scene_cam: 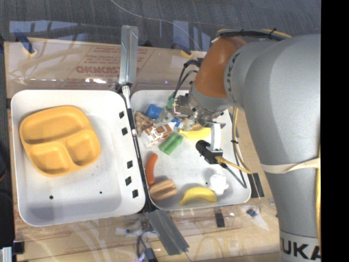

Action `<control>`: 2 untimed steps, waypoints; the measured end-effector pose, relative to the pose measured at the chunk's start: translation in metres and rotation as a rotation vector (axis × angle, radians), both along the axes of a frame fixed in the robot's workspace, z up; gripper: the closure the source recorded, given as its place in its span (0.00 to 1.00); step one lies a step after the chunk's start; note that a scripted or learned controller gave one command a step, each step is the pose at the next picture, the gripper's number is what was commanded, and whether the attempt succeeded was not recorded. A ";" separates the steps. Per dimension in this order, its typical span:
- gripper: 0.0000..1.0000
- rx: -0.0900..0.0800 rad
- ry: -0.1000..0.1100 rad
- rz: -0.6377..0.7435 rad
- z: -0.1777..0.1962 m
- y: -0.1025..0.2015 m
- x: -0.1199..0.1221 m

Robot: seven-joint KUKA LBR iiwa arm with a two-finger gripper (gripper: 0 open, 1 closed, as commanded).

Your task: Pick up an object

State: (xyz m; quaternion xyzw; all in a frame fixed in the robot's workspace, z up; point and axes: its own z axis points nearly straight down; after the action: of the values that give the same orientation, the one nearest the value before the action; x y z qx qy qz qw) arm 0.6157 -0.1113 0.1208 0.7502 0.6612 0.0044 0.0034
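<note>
green block [170, 144] — hot dog [151, 168] nearby

the right bin [237, 198] holds a loose scatter — a yellow banana [198, 195] lying curved near the front wall, a tan bread roll [163, 189] just left of it, an orange-red sausage [151, 168] set lengthwise above the roll. a green block [170, 144] lies tilted mid-bin, a blue piece [154, 112] near the back, a small white object [218, 183] toward the right — all loose.

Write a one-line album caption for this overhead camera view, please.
Grey arm reaches into the right bin of toys, near a banana and green block; yellow tray sits in the left bin.
</note>
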 end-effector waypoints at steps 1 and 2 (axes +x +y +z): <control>0.00 0.006 0.039 -0.060 -0.029 0.000 0.037; 1.00 0.008 0.031 -0.056 -0.019 0.002 0.039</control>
State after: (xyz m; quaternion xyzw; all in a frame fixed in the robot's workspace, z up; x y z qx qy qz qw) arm 0.6551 -0.1094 0.1013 0.7684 0.6399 -0.0047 -0.0096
